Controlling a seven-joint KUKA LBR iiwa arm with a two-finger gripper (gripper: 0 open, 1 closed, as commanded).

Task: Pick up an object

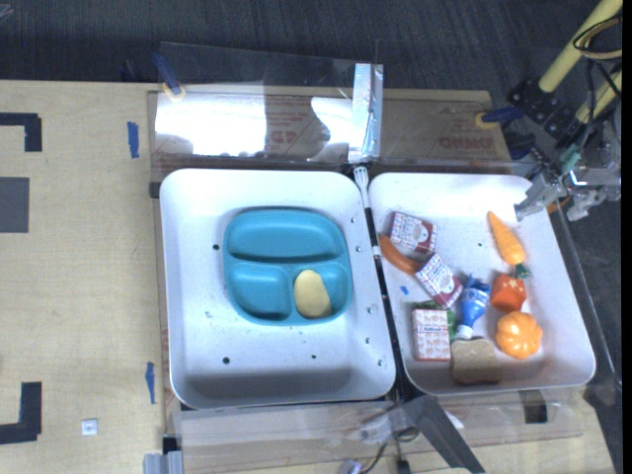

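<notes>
Hanging over the far right corner of the right-hand shallow white bin, the pincer sits at the end of a cluttered metal wrist; whether it is spread or closed I cannot tell, and nothing is visibly caught in it. Just beside it, toward the near edge of the bench, lies a slim orange plastic carrot, tilted with its tip pointing back at the pincer. Beyond the carrot, further toward the near edge, a small red tomato-like toy with green leaves rests just above a round orange toy pumpkin, the two touching. Left of these stands a small blue and white bottle, and near it a flat tan block lies against the bin's near wall. Further left from the pincer come three red and white printed cartons: one high in the bin, one at mid-bin, one nearest the front. A brown-orange sausage-shaped toy lies under the first carton, against the divider. Well apart from the pincer, in the left white bin, a teal compartmented plastic tray holds a pale yellow egg-shaped piece in its lower right compartment.
</notes>
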